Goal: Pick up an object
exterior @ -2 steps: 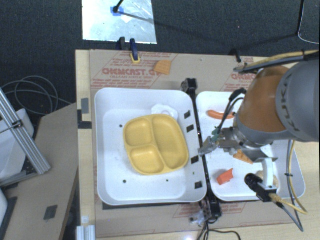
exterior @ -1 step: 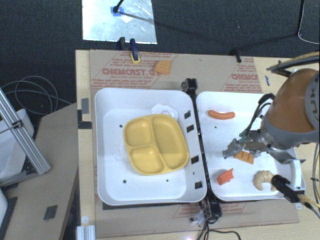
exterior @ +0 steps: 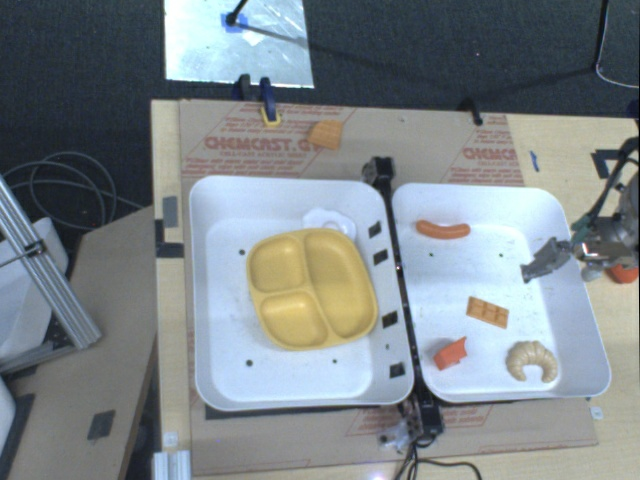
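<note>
Two shallow white bins sit side by side on a bench covered with brown printed cardboard. The left bin [exterior: 215,268] holds a yellow three-compartment plate [exterior: 310,288], lying flat near the bin's centre, with a small white item [exterior: 330,220] partly tucked under its far edge; what that item is cannot be made out. The right bin [exterior: 570,268] holds four toy food pieces, all lying apart from one another: a sausage [exterior: 442,230] toward the far side, a brown waffle-like biscuit [exterior: 487,313] near the middle, a small red-orange piece [exterior: 451,352] toward the near left corner, and a croissant [exterior: 532,360] toward the near right corner. The gripper [exterior: 545,261] reaches in over the right bin's right wall, its dark fingers slanting down toward the bin floor; their tips are over bare floor, well apart from the sausage and above the biscuit as seen from the camera. No object is seen between the fingers, and how far apart they stand cannot be told at this angle. Grey wrist hardware with an orange patch [exterior: 625,273] lies just beyond the bin's right edge. Outside the bins, a tan block [exterior: 325,134] rests on the cardboard behind the left bin, near a yellow-and-blue clamp [exterior: 268,103]. A shiny metal sheet [exterior: 238,26] lies on the dark floor beyond the bench.
</note>
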Controlling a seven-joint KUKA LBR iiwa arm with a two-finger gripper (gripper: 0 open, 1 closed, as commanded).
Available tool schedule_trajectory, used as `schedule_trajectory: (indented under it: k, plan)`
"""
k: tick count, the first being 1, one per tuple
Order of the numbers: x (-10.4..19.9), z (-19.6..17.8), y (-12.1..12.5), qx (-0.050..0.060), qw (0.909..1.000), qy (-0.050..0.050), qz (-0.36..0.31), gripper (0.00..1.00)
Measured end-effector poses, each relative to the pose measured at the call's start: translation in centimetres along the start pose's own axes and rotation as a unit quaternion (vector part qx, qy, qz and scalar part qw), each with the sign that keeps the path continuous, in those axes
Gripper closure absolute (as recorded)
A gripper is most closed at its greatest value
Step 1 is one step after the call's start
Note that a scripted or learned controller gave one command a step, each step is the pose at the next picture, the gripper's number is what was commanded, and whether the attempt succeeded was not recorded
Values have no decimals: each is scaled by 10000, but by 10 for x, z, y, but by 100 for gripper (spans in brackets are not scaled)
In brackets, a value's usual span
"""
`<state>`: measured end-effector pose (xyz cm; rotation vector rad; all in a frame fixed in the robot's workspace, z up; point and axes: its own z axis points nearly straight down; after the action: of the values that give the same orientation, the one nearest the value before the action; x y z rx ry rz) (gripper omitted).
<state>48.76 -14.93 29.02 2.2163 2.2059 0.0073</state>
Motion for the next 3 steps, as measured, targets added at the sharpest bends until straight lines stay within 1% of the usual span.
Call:
schedule_trajectory:
  k: [1,2,3]
  plan:
    - [11,194,-7,123,9999,51,-23,0]
    - [37,202,65,11,10000,5,-56,0]
    - [-1,200,3,-27,10000,1,-18,0]
